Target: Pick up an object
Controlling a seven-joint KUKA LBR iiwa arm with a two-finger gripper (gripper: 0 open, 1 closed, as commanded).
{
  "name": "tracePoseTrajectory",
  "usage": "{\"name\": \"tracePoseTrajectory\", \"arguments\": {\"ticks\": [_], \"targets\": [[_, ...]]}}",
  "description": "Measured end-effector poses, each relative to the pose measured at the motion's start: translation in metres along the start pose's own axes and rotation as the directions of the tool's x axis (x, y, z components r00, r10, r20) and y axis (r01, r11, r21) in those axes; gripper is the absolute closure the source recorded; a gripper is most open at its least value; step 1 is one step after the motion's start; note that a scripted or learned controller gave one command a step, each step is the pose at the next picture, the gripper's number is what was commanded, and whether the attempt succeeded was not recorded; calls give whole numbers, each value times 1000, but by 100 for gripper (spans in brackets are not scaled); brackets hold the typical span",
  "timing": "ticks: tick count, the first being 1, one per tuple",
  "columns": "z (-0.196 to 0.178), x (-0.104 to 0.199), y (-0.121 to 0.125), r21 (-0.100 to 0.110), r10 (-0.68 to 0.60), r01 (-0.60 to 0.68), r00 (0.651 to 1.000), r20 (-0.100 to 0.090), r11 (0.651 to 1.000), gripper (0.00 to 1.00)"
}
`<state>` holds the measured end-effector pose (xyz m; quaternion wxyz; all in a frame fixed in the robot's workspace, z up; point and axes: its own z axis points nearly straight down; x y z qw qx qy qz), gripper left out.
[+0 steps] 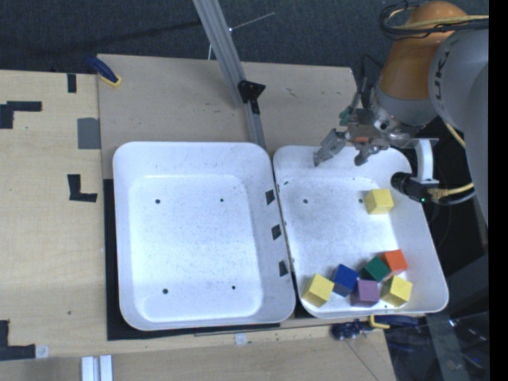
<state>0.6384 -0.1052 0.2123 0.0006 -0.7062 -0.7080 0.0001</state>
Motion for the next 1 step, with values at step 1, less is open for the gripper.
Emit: {"name": "tracePoseTrajectory", "arguments": {"ticks": [1], "targets": [[0, 0, 0, 0, 0, 0, 1000, 0, 1000, 0]]}}
